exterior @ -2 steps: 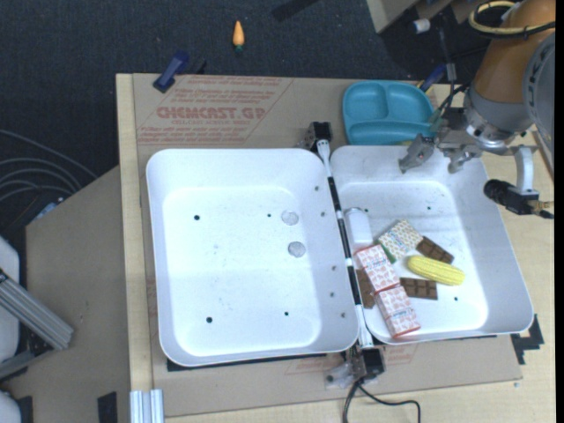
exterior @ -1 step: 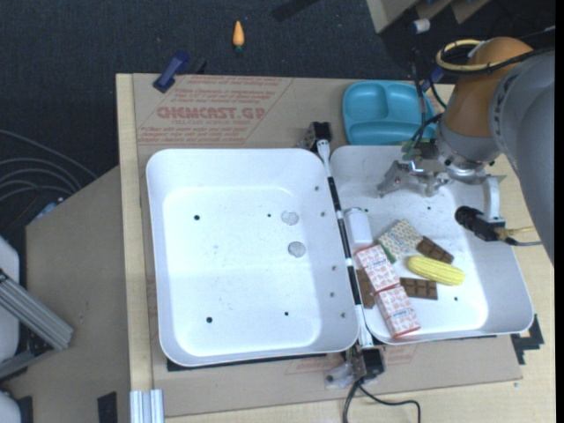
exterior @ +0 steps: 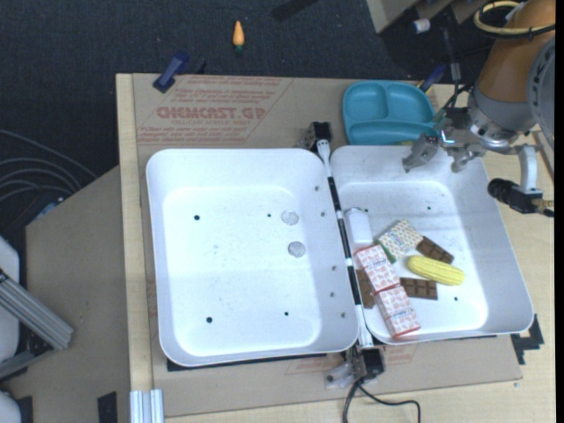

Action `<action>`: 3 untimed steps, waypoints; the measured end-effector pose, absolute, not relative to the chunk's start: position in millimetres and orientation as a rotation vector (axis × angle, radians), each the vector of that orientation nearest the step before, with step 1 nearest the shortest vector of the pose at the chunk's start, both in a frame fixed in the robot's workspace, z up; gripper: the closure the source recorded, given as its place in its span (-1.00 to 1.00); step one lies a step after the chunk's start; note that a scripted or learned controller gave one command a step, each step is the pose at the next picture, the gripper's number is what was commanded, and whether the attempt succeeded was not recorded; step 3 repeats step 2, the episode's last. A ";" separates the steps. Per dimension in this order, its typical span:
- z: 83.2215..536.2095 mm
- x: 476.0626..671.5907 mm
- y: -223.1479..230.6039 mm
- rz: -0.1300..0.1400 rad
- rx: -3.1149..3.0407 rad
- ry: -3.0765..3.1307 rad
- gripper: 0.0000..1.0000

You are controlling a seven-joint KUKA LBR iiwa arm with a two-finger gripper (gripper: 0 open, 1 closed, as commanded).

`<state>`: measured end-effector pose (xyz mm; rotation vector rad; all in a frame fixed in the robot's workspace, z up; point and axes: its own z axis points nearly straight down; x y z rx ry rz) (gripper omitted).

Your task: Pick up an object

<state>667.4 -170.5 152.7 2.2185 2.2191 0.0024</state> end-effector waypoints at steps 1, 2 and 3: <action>83.7 665.8 -151.6 -0.003 2.223 2.225 -1.00; 154.2 667.5 -160.2 0.003 2.218 2.220 -1.00; 154.2 667.5 -160.2 0.003 2.218 2.220 -1.00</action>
